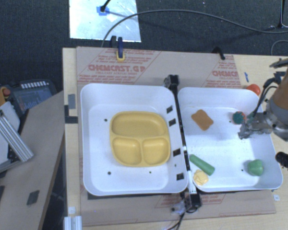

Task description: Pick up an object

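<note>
Yellow piece [200, 178] and green stick [202, 164] seen at right bin [216, 97] front. Claw [245, 132] lowered beside teal ball [238, 117]; finger state cannot be told. Green ball [255, 167], brown slab [202, 120] well apart.

"CHEMCAST GP" printed on brown sheet [134, 61]

A robotics lab, clearly: two white bins [134, 92] on a cardboard-covered tabletop [153, 63], loose cables [192, 13] across dark carpet, a control pendant [31, 97] alongside.
</note>
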